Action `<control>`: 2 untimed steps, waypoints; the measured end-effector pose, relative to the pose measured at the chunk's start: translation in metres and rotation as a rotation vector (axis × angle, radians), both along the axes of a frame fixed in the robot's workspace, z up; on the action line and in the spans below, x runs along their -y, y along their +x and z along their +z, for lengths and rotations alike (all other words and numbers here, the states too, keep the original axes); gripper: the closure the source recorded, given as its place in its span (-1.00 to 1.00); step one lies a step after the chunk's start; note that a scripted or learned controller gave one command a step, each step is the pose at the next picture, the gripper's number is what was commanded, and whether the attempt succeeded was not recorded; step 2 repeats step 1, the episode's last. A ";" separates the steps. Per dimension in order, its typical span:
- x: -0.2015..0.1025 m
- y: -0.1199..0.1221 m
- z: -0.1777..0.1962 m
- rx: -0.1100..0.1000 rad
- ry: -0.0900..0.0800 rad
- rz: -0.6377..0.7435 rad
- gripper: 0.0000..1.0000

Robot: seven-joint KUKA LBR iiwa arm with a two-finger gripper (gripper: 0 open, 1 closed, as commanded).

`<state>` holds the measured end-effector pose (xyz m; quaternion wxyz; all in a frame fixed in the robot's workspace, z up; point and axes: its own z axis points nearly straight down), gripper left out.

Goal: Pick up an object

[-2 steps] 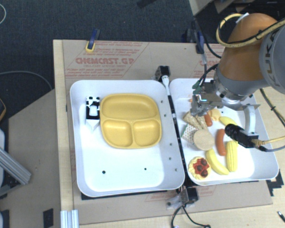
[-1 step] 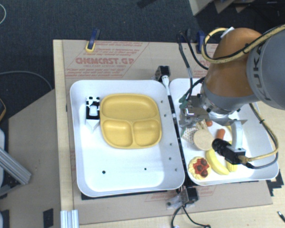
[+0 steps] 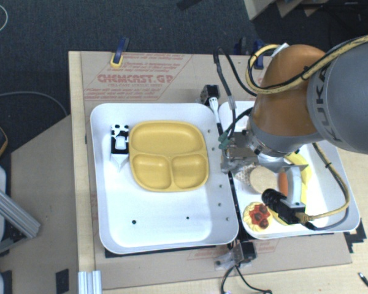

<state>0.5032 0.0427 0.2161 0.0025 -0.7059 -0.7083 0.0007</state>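
Note:
My gripper (image 3: 241,160) hangs below the orange band of the arm (image 3: 288,97), over the left side of the right bin (image 3: 338,182). The wrist hides most of it. In that bin, just right of and below the gripper, lie a pale round piece (image 3: 258,177), a small orange item (image 3: 284,183), a yellow banana-like piece (image 3: 304,174) and a red and yellow item (image 3: 257,216). A black cable fitting (image 3: 281,206) crosses over them. I see nothing held in the gripper.
The left bin (image 3: 104,182) holds a yellow divided plate (image 3: 169,155) and a small black and white object (image 3: 119,141) beside its left edge. The wall between the bins runs right by the gripper. Cables (image 3: 224,72) trail behind the bins.

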 end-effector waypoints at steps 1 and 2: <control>0.008 -0.007 0.014 0.006 -0.002 -0.004 1.00; 0.008 -0.007 0.014 0.006 -0.002 -0.004 1.00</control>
